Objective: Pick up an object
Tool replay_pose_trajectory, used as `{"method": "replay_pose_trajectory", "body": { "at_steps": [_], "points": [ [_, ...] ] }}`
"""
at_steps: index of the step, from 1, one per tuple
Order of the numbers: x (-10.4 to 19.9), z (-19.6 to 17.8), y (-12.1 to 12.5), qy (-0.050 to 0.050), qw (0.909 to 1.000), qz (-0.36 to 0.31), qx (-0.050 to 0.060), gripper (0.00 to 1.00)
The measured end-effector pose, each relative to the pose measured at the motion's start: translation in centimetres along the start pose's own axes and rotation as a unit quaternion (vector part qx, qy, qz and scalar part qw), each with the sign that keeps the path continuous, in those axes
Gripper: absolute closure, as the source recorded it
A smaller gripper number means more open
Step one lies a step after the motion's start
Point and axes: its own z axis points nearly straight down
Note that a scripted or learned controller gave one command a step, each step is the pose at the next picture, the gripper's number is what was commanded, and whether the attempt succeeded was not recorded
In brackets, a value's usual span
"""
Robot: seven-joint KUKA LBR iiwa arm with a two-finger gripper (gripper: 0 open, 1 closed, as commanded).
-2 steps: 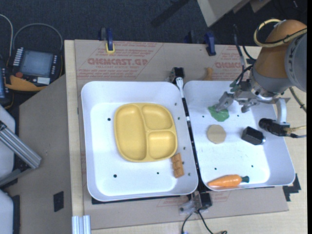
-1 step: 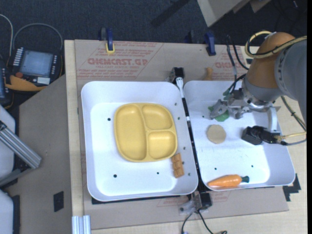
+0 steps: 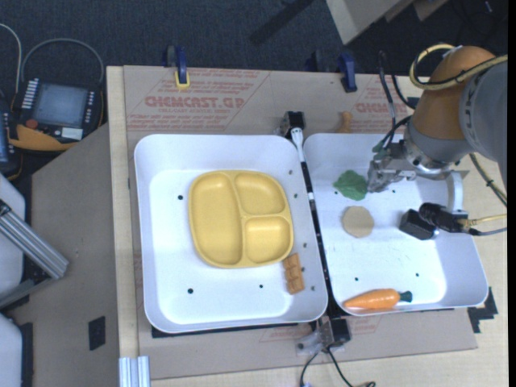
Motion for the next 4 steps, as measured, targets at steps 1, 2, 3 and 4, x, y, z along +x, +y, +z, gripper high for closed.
{"method": "replay_pose_trajectory", "body": {
  "at_steps": [1,2,3,4],
  "points": [
    [-0.1,-4.3,0.1,0.0,1.0,0.0,-0.002,1.0],
    [-0.4,-10.7,0.4,0.0,1.0,0.0,-0.002,1.0],
    [-0.4,-12.6,0.5,0.0,1.0,0.0,-0.001,1.0],
    [4.9,-12.8,-2.1,0.002,1.0,-0.002,0.002,1.0]
  ]
}}
